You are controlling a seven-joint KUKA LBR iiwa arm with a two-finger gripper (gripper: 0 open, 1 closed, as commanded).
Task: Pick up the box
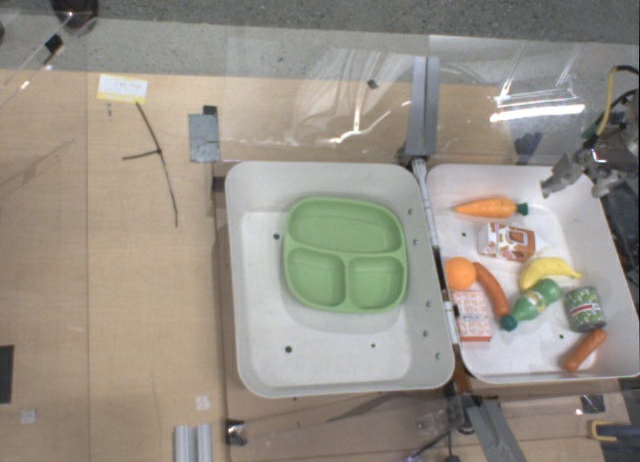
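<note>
Two boxes lie in the right bin [596,232]. A small orange and white carton [505,242] sits near the bin's middle. A flat red and white box [472,316] rests against the bin's left wall. My gripper [578,172] hangs over the bin's far right corner, up and to the right of the carton and well apart from both boxes. It is partly cut off by the view's right edge, and nothing shows in its grasp.
The right bin also holds a carrot [487,208], an orange [459,273], a red sausage [491,290], a banana [548,271], a green bottle [530,304], a green can [583,307] and another sausage [584,350]. A green divided plate [345,254] lies in the left bin [260,350].
</note>
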